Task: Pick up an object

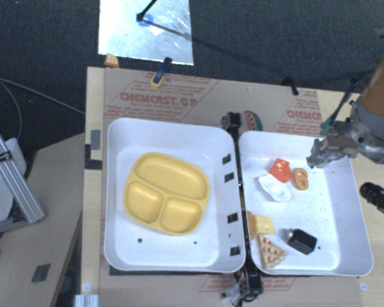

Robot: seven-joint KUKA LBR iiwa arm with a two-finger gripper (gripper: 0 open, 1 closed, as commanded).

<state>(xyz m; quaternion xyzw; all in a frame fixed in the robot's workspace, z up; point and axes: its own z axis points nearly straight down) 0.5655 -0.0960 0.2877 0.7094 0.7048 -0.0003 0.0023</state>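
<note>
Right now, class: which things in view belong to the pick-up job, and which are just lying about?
Belongs to the job:
gripper
red block
orange ring
white piece
black block
yellow wedge
waffle slice
right bin

Lying about:
yellow divided tray
left bin
shiny sheet

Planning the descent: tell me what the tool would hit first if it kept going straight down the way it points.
The tool points down over the right white bin. Straight on, it would probably meet bare bin floor first, just beside the small orange ring-shaped toy and the red block. Depth is unclear from this slanted view.
</note>
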